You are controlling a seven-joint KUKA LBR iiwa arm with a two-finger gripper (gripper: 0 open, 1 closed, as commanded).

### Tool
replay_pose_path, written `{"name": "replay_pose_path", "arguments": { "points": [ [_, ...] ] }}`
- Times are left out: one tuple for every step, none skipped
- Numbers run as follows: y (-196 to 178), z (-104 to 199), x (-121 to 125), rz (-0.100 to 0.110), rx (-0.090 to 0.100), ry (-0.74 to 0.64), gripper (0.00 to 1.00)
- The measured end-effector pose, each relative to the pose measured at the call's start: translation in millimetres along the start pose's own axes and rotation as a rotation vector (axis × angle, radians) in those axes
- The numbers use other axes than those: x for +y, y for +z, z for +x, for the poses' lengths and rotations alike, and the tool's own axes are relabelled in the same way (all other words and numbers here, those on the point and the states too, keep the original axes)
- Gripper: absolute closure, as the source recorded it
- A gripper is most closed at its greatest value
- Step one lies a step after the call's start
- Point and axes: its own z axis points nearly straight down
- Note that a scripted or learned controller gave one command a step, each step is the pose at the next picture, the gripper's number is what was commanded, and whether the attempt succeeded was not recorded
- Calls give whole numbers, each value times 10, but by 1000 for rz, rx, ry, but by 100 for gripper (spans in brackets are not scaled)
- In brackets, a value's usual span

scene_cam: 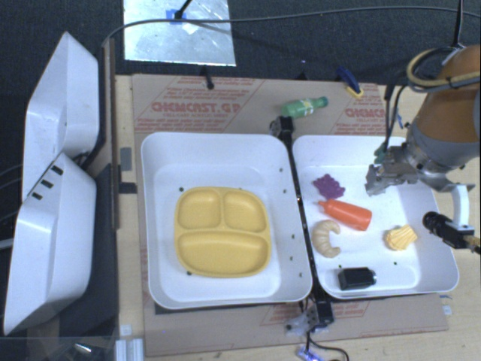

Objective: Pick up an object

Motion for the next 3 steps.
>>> {"name": "replay_pose_path", "arguments": {
  "points": [
    [95,536,-86,1,1,-1,100],
    [167,1093,-156,1,1,-1,100],
    [20,1597,-175,0,1,-1,100]
  ]
}}
